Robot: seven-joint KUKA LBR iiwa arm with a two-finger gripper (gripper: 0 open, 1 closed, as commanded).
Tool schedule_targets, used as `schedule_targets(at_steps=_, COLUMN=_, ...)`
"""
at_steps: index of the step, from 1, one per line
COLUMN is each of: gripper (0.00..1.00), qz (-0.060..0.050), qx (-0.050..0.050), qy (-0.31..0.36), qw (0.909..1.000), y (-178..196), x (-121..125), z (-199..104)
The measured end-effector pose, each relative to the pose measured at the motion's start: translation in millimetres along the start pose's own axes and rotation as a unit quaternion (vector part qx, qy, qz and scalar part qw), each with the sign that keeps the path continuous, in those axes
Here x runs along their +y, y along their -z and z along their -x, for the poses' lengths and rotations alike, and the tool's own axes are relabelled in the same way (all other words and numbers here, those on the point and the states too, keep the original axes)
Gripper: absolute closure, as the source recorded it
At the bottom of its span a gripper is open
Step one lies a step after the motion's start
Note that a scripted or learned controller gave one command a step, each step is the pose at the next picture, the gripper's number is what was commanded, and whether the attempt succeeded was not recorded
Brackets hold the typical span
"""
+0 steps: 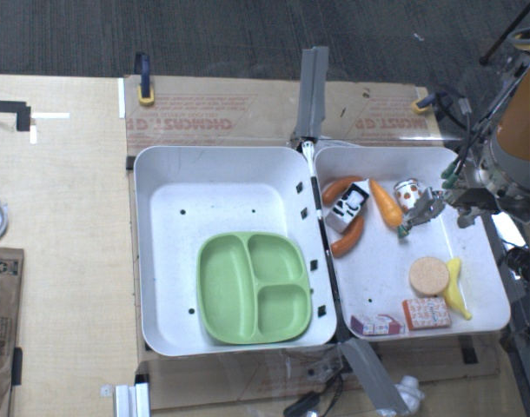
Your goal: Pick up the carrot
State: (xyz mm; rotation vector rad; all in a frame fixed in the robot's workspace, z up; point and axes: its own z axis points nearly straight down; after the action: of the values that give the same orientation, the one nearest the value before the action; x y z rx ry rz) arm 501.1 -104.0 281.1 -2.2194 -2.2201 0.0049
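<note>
Closest to me, along the near wall of the right-hand shallow white bin (500,320), lie a small flat purple-and-white packet (378,325) and a red printed box (427,314) just beside it. A yellow plastic banana (457,290) stands a little further in, touching a round tan biscuit-like disc (429,275).

In the left-hand shallow white bin (161,233) a light green plastic plate with three compartments (254,287) sits toward the near side.

Further back in the right bin, the orange plastic carrot (386,203) lies on the bin floor, tilted, its narrow end toward the far wall. Just beside it, to the left, is a black-and-white printed card (347,207) resting across a curved orange-red sausage-shaped toy (349,233). A small white-and-red round toy (407,193) sits just right of the carrot.

The grey two-finger gripper (410,224) reaches in from the right, its tip low at the carrot's wider end, near it; the carrot is not between the fingers. From here I cannot tell whether the fingers are apart or together.

Beyond the bins, the pale wooden counter (56,189) carries a brown cardboard sheet with red lettering (221,115), pinned by a blue-and-yellow clamp (143,81).
</note>
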Motion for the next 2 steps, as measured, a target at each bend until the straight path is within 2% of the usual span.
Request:
schedule_targets(at_steps=1, gripper=0.00, qz=0.000, qx=0.000, qy=0.078, qw=0.9970, y=-181.8, x=44.6, z=0.5)
schedule_targets(at_steps=2, gripper=0.00, qz=0.002, qx=-0.001, qy=0.062, qw=0.9981, y=-183.2, x=134.1, z=31.4)
